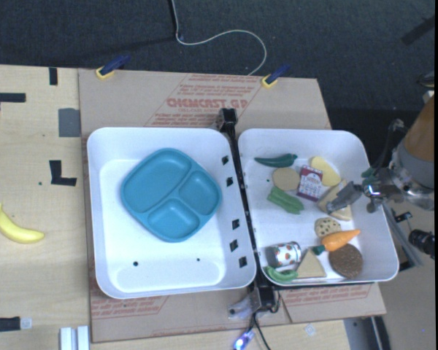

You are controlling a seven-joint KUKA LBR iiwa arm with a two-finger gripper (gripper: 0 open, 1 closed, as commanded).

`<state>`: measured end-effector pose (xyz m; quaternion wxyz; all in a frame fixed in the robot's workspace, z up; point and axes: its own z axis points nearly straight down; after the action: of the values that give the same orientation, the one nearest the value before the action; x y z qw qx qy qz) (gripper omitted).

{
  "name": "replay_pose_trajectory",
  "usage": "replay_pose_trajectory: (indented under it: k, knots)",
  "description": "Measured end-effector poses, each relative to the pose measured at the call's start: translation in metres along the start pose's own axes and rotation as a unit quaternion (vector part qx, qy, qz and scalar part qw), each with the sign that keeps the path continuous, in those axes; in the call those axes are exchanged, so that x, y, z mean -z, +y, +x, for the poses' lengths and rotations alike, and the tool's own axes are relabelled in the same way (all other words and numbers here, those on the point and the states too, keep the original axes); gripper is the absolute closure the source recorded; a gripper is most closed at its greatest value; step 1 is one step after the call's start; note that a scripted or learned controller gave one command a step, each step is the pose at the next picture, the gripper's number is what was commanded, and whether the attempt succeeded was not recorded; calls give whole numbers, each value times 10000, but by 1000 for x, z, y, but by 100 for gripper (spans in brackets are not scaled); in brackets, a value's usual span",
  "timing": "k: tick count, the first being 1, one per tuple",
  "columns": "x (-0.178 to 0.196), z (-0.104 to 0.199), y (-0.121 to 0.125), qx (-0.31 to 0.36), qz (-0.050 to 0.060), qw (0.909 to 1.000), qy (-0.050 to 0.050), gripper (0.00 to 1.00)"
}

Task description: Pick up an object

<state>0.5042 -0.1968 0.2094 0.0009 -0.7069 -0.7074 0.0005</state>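
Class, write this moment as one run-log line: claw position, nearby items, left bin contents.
claw: over right bin, nothing gripped | nearby: cookie, carrot | left bin: blue tray

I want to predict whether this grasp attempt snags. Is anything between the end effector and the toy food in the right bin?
Nothing visible stands between them. The end effector hangs over the right bin, directly above the crowded food pieces, close beside the cookie and the carrot.

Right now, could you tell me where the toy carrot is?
The toy carrot lies in the right bin, near its front right corner, between the speckled cookie behind it and the brown round patty in front.
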Motion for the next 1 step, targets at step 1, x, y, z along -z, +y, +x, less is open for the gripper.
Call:
replay_pose_trajectory:
  k: [1]
  knots:
    - [10, 1, 0, 7, 3, 10000, 3, 100]
